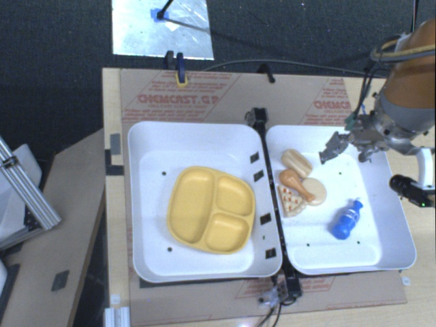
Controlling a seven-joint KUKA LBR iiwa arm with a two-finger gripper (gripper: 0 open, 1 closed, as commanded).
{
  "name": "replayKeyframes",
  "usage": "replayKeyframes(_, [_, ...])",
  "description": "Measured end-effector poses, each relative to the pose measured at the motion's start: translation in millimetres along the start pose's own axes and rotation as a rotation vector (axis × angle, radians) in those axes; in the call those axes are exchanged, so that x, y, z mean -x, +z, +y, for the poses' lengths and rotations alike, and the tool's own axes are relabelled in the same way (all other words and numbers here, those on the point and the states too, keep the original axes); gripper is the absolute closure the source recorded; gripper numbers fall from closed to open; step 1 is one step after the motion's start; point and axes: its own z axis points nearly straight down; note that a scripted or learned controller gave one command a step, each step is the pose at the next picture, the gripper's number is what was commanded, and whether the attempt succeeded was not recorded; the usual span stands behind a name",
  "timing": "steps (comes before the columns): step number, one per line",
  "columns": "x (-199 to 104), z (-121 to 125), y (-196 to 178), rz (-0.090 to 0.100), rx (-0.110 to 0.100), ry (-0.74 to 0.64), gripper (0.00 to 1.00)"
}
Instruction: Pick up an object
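Pincer (338,146) over right bin (388,251) — four food toys, one blue bottle (347,219).

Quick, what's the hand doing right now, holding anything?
Hand: over the right bin, near the bread roll; open or closed cannot be told.

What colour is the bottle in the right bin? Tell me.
Blue, cap included. The bottle lies in the right bin, seen in the camera view.

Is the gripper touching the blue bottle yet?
Apart. The camera view shows the gripper up near the right bin's far side, with bare white floor between it and the blue bottle lying nearer the front.
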Motion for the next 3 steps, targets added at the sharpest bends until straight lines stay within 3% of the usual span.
replayKeyframes(1, [0, 2, -6, -0.001, 0.011, -0.002, 0.0])
replayKeyframes(3, [1, -4, 80, -0.001, 0.008, 0.0, 0.0])
